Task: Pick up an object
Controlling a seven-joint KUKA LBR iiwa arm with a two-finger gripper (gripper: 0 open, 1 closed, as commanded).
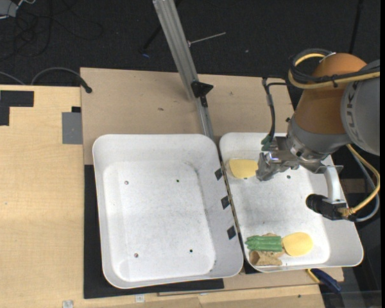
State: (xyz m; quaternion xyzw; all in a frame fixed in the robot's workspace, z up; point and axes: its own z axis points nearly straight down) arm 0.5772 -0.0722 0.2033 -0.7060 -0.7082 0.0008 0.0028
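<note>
White plastic is forming two shallow bins lying side by side. The right bin (346,252) is holding a round yellow piece (298,243), a ridged green piece (264,242) and a tan crumbly piece (265,258) along its near rim. Farther back, a flat pale yellow piece (242,168) is lying just left of the grey two-finger pincer (267,170); whether the pincer is spread cannot be told. The left bin (109,147) is sitting alongside.

bins (154,146): white, finely speckled | arm (346,108): grey, orange band | pieces: pale yellow (242,168), yellow (298,243), green (264,242), tan-brown (265,257) | bench (25,172): light wood
</note>
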